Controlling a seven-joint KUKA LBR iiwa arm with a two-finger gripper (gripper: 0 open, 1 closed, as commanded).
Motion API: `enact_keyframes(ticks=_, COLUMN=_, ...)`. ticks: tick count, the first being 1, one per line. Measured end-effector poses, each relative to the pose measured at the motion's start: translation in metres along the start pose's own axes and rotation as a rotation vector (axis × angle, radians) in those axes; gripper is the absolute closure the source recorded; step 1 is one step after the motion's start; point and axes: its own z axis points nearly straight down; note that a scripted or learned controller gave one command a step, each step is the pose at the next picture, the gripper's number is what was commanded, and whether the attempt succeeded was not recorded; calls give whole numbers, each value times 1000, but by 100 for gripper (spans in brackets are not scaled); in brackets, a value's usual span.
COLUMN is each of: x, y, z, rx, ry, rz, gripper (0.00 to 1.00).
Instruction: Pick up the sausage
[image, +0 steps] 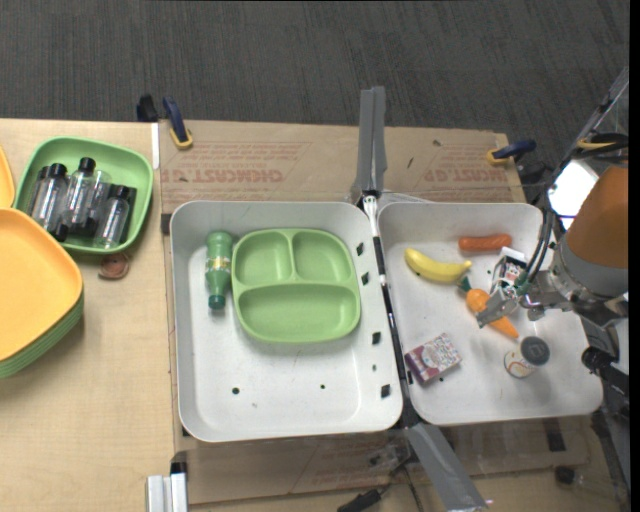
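- The sausage (485, 242) lies near the far edge of the right bin (470, 395), just beyond the banana (437, 265)
- The gripper (497, 309) hangs low toward that bin's right edge, over an orange carrot (483, 300); whether it is open or closed, I cannot tell
- A small card box (433, 357) sits by the bin's left edge
- In the left bin (280, 400), a green divided plate (296, 284) lies beside a green bottle (218, 268)
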Motion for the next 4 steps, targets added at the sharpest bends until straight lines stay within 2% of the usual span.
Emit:
enact_keyframes(ticks=1, x=27, y=8, z=6, rx=0, ry=0, rz=-16, gripper=0)
enact_keyframes(ticks=2, x=5, y=13, z=37, rx=0, ry=0, rz=1, gripper=0)
enact_keyframes(ticks=3, x=4, y=13, z=28, rx=1, ry=0, rz=4, gripper=100)
enact_keyframes(ticks=4, x=23, y=28, z=-46, rx=-1, ry=-1, rz=-6, gripper=100)
